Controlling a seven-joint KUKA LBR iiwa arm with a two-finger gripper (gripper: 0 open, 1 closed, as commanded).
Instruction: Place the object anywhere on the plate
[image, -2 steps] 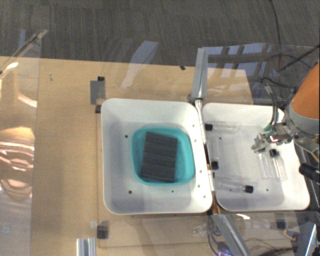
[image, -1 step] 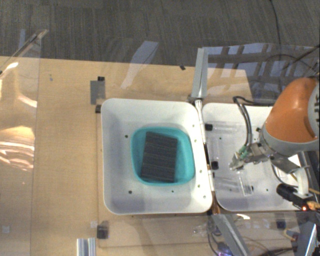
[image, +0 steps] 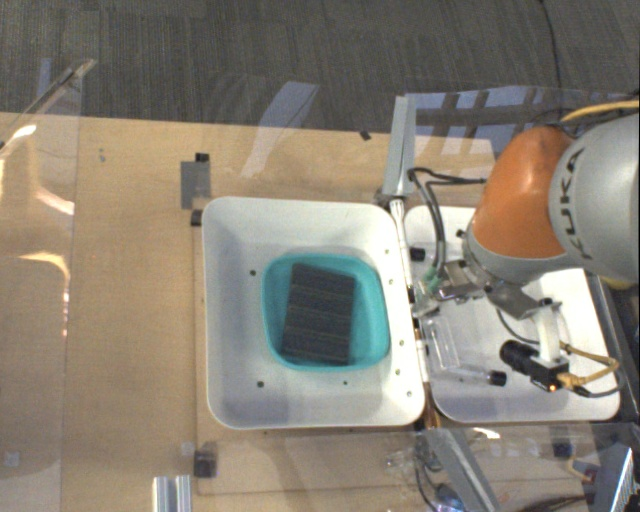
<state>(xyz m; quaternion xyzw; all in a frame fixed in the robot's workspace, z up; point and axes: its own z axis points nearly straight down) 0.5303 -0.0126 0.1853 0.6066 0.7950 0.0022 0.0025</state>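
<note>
A dark ridged rectangular object (image: 319, 313) is lying flat on the teal plate (image: 372, 330), which is sitting in the middle of the left white bin (image: 230, 300) on the wooden bench (image: 110, 300). The grey arm (image: 560, 200) with its orange band is reaching over the right bin (image: 590, 400), where the tool (image: 445, 300) is hanging near the bin's left wall; whether it is gripping anything cannot be told.
</note>
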